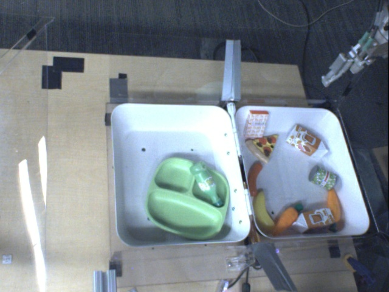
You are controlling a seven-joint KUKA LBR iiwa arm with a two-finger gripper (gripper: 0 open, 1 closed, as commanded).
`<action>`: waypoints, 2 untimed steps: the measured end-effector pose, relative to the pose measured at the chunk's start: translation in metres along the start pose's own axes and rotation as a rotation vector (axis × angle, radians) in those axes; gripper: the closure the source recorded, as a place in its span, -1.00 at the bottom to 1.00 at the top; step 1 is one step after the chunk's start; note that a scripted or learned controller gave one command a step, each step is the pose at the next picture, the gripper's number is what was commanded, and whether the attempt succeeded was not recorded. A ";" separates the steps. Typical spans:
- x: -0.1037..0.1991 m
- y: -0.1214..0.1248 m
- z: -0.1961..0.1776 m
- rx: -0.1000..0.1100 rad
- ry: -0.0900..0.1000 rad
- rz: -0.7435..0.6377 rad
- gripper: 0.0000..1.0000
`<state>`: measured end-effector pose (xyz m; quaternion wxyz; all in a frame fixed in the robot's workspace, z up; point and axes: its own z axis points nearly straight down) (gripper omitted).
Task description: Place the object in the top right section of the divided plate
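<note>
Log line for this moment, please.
gripper: top right, off bins | green bottle: in plate's top right section | right bin: toy food

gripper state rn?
Gripper: up at the far right, above and outside the bins, nothing between its fingers; open or shut cannot be told.

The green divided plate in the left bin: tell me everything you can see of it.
The green divided plate looks like glossy plastic, rounded, with three sections: one large at the near side and two smaller behind. It lies flat on the floor of the left bin, toward the near right corner. A pale green bottle lies in its top right section.
</note>
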<state>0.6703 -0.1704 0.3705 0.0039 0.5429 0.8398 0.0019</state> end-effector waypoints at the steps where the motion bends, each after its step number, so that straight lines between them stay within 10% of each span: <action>1: 0.000 0.000 0.000 0.000 0.000 0.000 -1.00; 2: -0.031 -0.014 -0.068 -0.002 -0.002 -0.027 -1.00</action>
